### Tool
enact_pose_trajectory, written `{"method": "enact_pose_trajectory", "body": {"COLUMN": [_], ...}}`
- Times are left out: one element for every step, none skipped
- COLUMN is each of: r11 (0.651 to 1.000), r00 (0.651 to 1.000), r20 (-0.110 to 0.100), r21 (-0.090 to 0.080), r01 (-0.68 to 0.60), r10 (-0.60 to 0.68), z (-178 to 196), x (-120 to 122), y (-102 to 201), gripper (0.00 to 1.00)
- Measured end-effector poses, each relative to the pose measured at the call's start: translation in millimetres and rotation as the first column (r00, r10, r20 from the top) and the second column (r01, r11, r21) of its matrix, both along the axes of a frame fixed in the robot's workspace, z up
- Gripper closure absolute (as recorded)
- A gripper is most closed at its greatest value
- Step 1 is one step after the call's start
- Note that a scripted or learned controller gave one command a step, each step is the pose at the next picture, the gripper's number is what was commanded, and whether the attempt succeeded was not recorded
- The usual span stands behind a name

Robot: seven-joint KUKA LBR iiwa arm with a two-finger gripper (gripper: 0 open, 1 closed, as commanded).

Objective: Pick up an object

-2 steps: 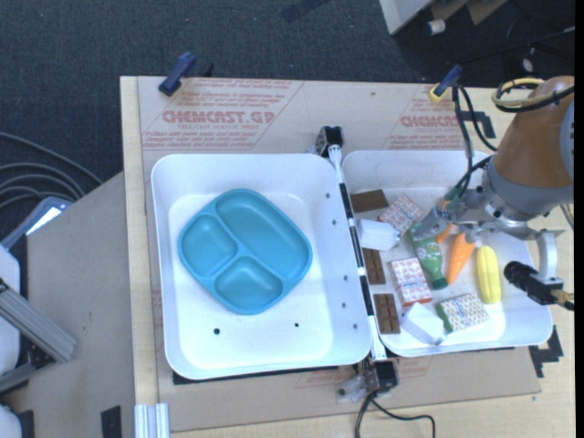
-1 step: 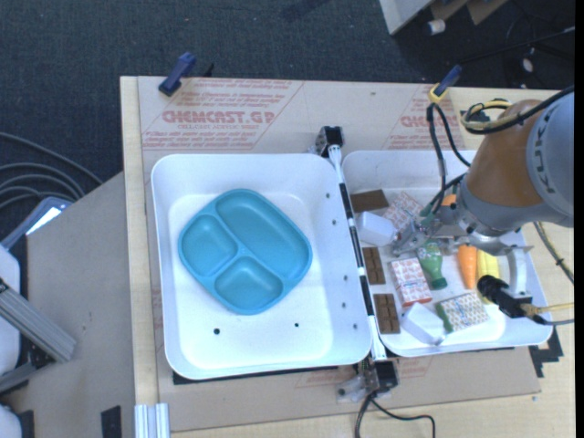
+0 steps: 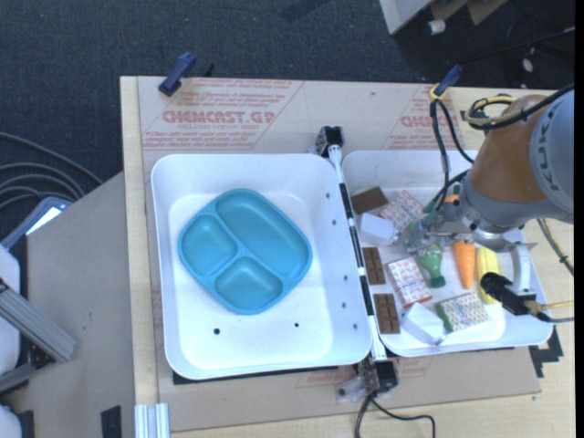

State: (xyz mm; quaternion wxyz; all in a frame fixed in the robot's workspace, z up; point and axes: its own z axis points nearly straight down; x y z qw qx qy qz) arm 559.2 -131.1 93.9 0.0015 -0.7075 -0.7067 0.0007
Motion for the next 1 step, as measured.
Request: {"method": "enact_pose_trajectory", "body": {"r11": [1.000], "r00": [1.000], "r20": [0.002], "r21": [-0.001], "r01": [-0.002], "r10": [0.002], "z": [90.4], "x": [-10.0], "y": [62.2], "gripper": [1.00]}}
